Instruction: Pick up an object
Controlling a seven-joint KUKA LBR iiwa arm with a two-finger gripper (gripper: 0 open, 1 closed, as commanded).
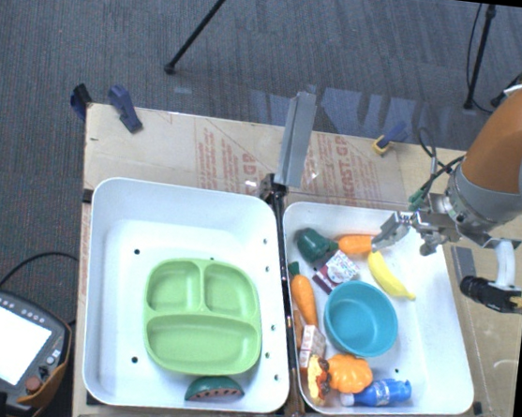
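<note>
The gripper (410, 232) hangs above the right bin (449, 311), behind the blue bowl (361, 319), fingers spread wide and holding nothing. The banana (390, 276), the likeliest target, lies beside the bowl's far rim, just below the fingers, apparently placing the gripper for a descent.

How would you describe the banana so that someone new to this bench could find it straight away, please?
Look in the right-hand white bin, the one crowded with toys. Find the blue bowl near its middle; the banana lies just beyond the bowl's upper right rim, below the end effector. It is the only plain yellow, curved piece there; the neighbouring carrots are orange.
</note>
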